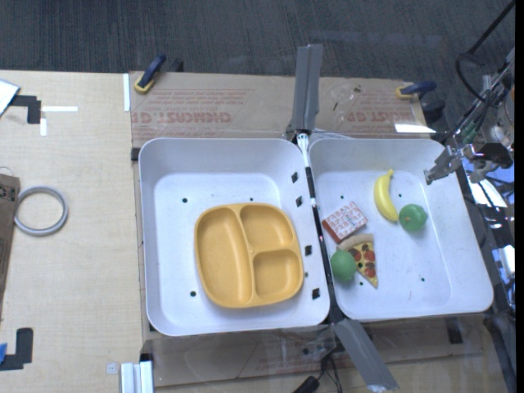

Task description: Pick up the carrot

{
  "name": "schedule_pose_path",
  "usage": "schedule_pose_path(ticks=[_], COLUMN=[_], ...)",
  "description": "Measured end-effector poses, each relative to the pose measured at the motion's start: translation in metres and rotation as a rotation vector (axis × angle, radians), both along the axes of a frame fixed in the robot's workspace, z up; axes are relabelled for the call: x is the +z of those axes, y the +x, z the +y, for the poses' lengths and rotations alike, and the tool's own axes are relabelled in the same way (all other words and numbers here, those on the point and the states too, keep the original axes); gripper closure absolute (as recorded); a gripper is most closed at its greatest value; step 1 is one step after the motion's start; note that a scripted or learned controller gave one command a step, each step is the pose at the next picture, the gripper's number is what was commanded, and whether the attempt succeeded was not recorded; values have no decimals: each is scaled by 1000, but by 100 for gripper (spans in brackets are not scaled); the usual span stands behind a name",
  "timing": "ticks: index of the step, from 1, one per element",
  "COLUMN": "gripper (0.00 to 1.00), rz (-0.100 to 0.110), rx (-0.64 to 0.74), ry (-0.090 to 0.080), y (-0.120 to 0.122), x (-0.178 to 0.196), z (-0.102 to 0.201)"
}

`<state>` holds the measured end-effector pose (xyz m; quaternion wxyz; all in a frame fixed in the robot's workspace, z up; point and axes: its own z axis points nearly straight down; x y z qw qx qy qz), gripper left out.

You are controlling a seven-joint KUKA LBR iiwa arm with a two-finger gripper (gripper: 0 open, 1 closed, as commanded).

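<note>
I see the gripper (434,173) at the right bin's (458,297) far right rim; I can't tell its state. I can't pick out a carrot among the banana (385,196), pizza slice (366,259) and green balls.

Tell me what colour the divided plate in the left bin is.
Yellow-orange, the divided plate, in the camera view.

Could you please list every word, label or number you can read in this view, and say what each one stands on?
"CHEMC…", red print seen upside down on the cardboard sheet behind the left bin; the rest of it is too blurred to read.
More red print on the cardboard behind the right bin: too blurred to read.
Red and white card in the right bin: its markings are too small to read.
</note>
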<state>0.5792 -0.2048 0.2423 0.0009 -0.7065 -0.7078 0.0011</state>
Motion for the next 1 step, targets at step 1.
schedule_pose_path(ticks=[1], gripper=[0], rz=[1], rx=[42], ry=[0], y=[-14], x=[-60], z=[89])
